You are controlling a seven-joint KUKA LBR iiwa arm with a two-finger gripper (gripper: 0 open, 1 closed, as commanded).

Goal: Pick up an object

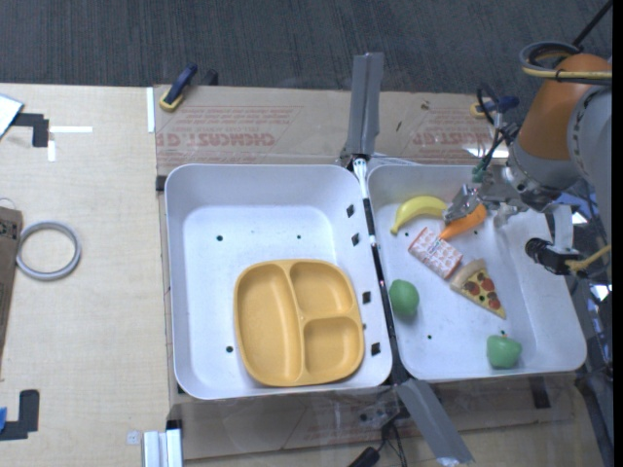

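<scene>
I'm reaching my grey two-finger gripper (467, 205) down into the right white plastic bin (545, 343), near its back wall. My arm is coming in from the right side. The tip is sitting right on top of a small orange carrot-shaped toy (463, 221). It's too small & blurry here, so I can't tell if I'm grabbing the carrot toy or just touching it.

The carrot toy is lying tilted, just beside the curved yellow plastic banana (418, 210). I think I'm going for it bc it's at the edge of the pile & easy to get at from above.

A bit nearer the front, a pink and white snack packet (434, 252) is lying flat, w/ a toy pizza slice with red dots (480, 287) next to it. A round green ball (403, 298) is resting by the left wall, & a green apple-like toy (503, 351) is sitting near the front.

The left white plastic bin (195, 202) is holding a yellow plastic plate with three sections (298, 321), prob waiting for stuff.

Out on the bench, a grey tape roll (45, 249) is lying well apart.
</scene>
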